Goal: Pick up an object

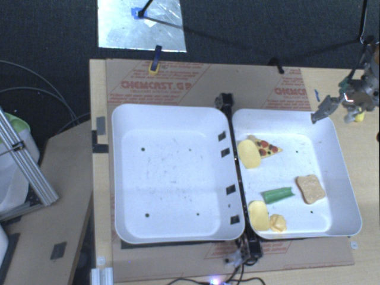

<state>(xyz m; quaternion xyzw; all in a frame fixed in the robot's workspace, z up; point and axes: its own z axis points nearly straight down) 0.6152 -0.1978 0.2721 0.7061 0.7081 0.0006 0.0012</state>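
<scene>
Seen from above at a slant: a pale wooden surface (71,159) topped by a brown board printed with red lettering (196,79), ringed by dark carpet. On the carpet beyond the board, a shiny square metal plate (141,16) with a small blue piece on it. On the board's far edge, a small blue and yellow clamp (155,61). Black cables (35,94) looping across the carpet at left, above slanted aluminium rails (27,162).

Side by side on the board, a left bin (172,171) and a right bin (332,159), both shallow and white, meeting along a black hinged seam.

In the right bin, well apart from one another: a pizza slice (266,147) with red dots on top, touching a smooth yellow oval piece (249,154) near the seam; a green stick-shaped piece (278,194) lying near mid-floor; a tan slice of bread (310,189) just to its right; two yellow lumps (265,217) pressed together at the near edge.

At the upper right, beyond the right bin's far corner, the claw (350,103) hovering above the board, nothing visibly between its fingers; cannot tell how far apart they stand.
</scene>
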